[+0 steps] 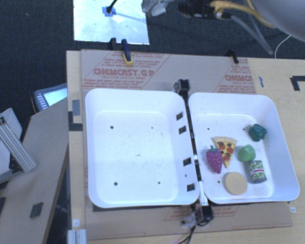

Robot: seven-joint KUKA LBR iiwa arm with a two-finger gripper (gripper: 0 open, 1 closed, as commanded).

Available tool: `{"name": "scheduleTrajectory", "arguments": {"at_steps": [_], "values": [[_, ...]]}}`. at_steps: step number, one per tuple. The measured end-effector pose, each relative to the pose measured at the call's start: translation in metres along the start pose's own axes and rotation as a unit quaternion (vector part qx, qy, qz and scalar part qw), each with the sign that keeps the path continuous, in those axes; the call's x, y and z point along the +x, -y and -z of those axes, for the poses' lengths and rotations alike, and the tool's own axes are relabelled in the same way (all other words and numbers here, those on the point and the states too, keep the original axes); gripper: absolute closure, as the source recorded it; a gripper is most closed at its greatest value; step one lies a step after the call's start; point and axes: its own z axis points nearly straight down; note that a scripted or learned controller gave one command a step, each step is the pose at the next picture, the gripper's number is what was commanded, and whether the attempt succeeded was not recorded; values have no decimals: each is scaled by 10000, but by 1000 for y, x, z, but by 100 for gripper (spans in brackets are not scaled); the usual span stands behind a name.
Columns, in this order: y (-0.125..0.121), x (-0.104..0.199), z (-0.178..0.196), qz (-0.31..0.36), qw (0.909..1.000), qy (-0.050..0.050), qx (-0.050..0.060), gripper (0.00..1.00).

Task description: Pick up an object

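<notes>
Gripper (157, 1) hangs high beyond the bench, well away from the bins, its state impossible to tell. Nothing is picked yet; the whole job remains. The pizza slice (224, 149), grapes (214, 159), green ball (246, 152), can (255, 171), tan disc (235, 183) and teal lump (257, 131) all lie in the right bin (277, 111). The board (123, 71) underneath reads "CHEMCAST"; the can's label is too small to read.

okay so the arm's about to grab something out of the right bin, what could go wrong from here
1. The purple toy grape bunch lies against the toy pizza slice, so a grasp on either might catch or drag both.
2. The small green-labelled can sits close beside the tan round cookie-shaped disc and the green round toy; it could tip or get shoved.
3. The dark teal toy rests near the right white bin's wall, leaving little finger room.
</notes>
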Motion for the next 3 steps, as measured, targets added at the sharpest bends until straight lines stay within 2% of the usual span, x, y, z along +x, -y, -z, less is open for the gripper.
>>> {"name": "scheduleTrajectory", "arguments": {"at_steps": [1,2,3], "values": [[0,0,0,7,10000,1,5,0],[0,0,11,25,10000,-2,-9,100],[0,0,11,32,10000,-1,-5,0]]}}
